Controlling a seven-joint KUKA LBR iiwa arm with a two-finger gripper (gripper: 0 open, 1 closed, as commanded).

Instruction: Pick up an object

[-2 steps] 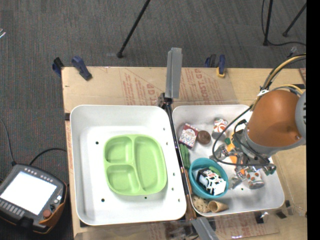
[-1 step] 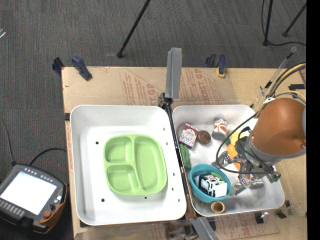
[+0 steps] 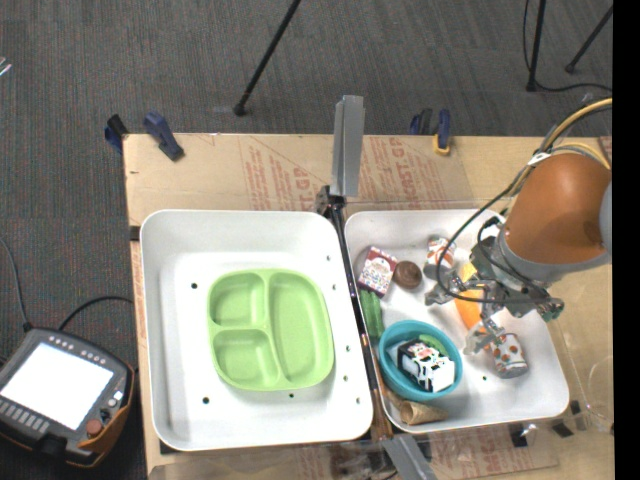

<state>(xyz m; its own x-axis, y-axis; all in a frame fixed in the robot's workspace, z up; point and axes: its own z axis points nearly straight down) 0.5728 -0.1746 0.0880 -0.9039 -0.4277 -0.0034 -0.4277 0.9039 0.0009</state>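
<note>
My gripper (image 3: 489, 306) hangs low over the right bin (image 3: 540, 393), under the orange band of the arm (image 3: 556, 210). Directly beneath it lies an orange object (image 3: 467, 312), partly hidden by the gripper. A small printed can (image 3: 505, 354) lies just in front of the gripper. Another can (image 3: 437, 252) stands to its back left. Left of the gripper are a brown round piece (image 3: 407, 273) and a red-and-white box (image 3: 377, 270). A blue bowl (image 3: 402, 340) at the bin's front holds a black-and-white block (image 3: 428, 364).
The left bin (image 3: 170, 268) holds a green divided plate (image 3: 270, 329). A green stick-shaped item (image 3: 372, 314) lies along the right bin's left wall, and a brown piece (image 3: 421, 411) sits at its front edge. A grey post (image 3: 347, 158) stands behind the bins.
</note>
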